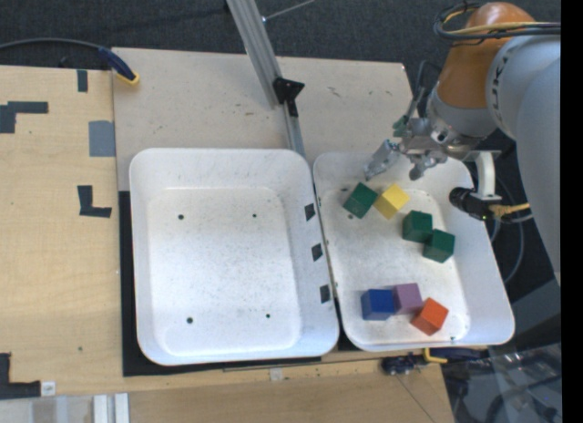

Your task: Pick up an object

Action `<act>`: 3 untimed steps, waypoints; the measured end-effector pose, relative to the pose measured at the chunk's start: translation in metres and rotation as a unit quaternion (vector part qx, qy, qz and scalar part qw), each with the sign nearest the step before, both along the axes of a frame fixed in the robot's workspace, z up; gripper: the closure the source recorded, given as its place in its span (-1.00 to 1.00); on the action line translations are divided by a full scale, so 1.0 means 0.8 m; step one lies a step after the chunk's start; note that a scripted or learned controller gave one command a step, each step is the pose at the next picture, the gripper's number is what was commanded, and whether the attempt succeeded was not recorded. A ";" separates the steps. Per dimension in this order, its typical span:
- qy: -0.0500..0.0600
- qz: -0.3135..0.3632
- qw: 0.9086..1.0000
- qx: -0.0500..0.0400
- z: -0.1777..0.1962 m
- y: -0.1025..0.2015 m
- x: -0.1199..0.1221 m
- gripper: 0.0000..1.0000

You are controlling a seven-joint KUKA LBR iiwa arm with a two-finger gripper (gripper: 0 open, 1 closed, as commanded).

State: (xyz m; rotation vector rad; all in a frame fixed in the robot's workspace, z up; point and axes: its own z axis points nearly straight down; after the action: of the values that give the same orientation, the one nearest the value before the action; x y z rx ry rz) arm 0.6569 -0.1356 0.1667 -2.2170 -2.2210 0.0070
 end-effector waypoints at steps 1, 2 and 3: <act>-0.004 0.000 1.000 -0.001 -0.050 0.005 0.001 -1.00; -0.005 0.000 1.000 -0.001 -0.070 0.004 0.002 -1.00; -0.002 0.001 1.000 -0.001 -0.062 0.006 0.001 1.00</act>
State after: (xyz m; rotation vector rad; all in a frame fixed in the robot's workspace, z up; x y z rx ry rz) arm 0.6577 -0.1311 0.1171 -2.2189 -2.2253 0.0031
